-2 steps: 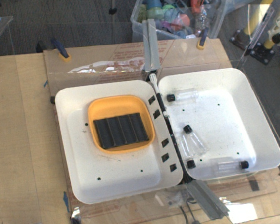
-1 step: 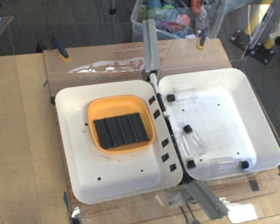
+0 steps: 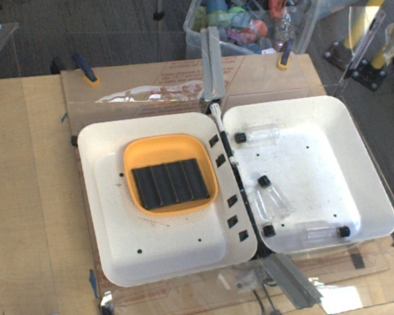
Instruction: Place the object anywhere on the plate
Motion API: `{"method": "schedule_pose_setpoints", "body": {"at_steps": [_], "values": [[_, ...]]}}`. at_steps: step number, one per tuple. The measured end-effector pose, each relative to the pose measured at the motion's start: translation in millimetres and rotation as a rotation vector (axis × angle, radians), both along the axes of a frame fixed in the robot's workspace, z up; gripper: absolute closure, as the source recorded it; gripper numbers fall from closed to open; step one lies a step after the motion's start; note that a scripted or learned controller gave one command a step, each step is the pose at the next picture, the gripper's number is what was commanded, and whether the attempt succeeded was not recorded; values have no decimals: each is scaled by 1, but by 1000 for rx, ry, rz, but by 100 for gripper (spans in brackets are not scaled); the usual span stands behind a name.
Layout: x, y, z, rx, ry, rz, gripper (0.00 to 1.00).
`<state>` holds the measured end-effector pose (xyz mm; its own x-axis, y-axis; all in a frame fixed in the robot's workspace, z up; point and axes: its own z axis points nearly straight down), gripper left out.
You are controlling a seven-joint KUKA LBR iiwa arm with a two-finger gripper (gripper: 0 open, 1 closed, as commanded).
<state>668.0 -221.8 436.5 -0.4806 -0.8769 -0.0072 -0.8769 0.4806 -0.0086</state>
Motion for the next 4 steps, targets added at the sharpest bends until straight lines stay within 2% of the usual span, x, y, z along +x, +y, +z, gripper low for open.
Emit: {"method": "schedule_pose_setpoints", "body": {"at_steps": [1, 2, 4], "values": [[0, 0, 0, -2, 0, 196, 100], [0, 0, -1, -4, 1, 632, 100], [-1, 4, -1, -4, 4, 796, 100]]}}
